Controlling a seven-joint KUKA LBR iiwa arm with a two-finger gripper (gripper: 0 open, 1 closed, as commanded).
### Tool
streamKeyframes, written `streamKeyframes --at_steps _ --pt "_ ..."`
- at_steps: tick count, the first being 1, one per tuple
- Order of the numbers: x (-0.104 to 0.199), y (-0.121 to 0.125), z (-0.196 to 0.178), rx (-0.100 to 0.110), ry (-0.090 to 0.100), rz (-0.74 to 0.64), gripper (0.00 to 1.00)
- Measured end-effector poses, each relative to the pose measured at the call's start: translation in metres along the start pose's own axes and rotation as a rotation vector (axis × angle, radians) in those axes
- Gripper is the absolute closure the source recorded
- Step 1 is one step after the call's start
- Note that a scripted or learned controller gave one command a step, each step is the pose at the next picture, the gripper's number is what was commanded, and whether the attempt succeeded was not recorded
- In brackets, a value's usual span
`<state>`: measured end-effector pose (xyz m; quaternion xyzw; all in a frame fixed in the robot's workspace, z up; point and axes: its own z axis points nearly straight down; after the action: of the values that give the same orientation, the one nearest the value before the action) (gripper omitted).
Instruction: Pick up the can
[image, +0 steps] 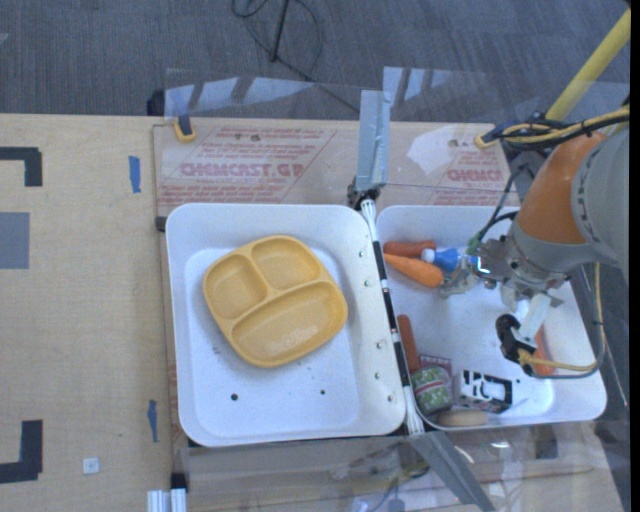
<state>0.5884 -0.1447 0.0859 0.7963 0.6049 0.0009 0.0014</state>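
The can (432, 388), green with a red and white label, lies in the front left corner of the right bin (575, 400). My gripper (468, 275) hangs over the back half of that bin, next to a small blue item (447, 260) and the carrots. It is well behind the can and apart from it. The grey wrist and the orange band (556, 205) cover part of the bin's right side.
Two orange carrots (412, 266) lie at the back left of the right bin, and a brown sausage (406, 340) lies along its left wall. A black and white item (487, 388) sits right of the can. The left bin (200, 400) holds a yellow divided plate (275, 298).
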Motion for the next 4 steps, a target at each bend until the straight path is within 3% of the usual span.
streamKeyframes --at_steps 1,2,3,4 --pt "0.001 0.001 -0.011 -0.003 0.001 -0.001 1.0" --pt "-0.005 -0.042 -0.099 0.003 -0.001 0.262 1.0" --pt "0.092 -0.035 -0.135 0.004 -0.001 0.378 1.0" --pt "0.147 -0.084 -0.179 0.005 -0.002 0.606 1.0"
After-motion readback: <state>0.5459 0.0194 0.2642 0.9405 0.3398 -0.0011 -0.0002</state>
